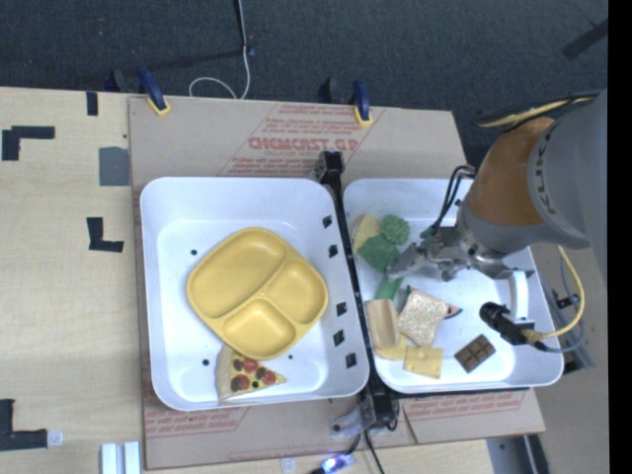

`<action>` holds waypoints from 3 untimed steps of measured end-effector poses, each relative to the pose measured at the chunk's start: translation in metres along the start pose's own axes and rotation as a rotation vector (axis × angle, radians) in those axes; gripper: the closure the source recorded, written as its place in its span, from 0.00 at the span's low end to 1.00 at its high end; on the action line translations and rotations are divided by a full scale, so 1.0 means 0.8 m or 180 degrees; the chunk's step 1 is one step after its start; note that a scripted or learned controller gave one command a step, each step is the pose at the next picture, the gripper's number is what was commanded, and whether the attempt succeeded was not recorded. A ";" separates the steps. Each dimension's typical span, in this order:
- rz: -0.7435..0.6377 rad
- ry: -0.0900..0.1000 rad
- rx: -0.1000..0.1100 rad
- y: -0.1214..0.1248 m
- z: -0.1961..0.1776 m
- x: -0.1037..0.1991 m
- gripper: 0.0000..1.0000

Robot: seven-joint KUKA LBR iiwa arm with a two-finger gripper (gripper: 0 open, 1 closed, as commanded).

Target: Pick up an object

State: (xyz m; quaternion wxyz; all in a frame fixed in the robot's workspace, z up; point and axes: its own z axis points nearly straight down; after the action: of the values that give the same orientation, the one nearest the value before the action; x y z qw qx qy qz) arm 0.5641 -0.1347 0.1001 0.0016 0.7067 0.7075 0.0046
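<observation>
My gripper (407,262) reaches into the right bin (538,368) from the right and hovers low by the green pieces. A green broccoli-like piece (394,230) lies just up and left of it, and a flat green leaf (377,253) is right at its tip. A pale yellow piece (364,229) lies against the bin's left wall. Below the gripper are a slice of toast (423,316), a tan stick (381,320), a yellow cheese block (426,363) and a brown chocolate square (475,353). Whether anything is gripped is hidden.
The left bin (163,265) holds a yellow divided plate (259,289) and a pizza slice (245,373) at its front. A black divider (342,255) runs between the bins. The grey arm with its orange band (509,181) covers the right bin's far right part.
</observation>
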 end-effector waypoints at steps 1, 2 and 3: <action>0.0004 -0.0016 0.0014 -0.050 0.017 0.042 0.00; 0.0001 -0.0013 0.0033 0.002 0.019 0.042 0.00; -0.0002 -0.0020 0.0014 -0.050 0.018 0.049 0.00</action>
State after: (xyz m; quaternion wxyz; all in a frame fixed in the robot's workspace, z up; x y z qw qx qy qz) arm 0.5244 -0.0955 0.0858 0.0023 0.7065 0.7077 0.0009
